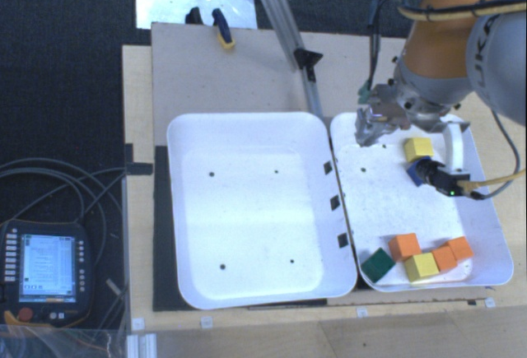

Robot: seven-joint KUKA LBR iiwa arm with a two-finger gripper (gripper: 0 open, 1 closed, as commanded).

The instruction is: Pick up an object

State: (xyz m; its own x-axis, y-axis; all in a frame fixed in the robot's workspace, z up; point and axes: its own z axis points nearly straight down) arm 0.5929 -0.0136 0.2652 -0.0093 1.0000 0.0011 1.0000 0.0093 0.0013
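While my pincer (368, 132) hangs over the right bin's (494, 225) far corner, grip state beyond telling, I should shift toward the yellow block (417, 148) just beside it, centre above, descend straight and close across its flat sides

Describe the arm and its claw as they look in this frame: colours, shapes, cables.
The arm is grey, with a bulging, rounded orange band above the wrist. Dark cables loop around that band and run down the wrist's side. The claw is a small grey metallic assembly; a white bracket beside it carries a dark unit.
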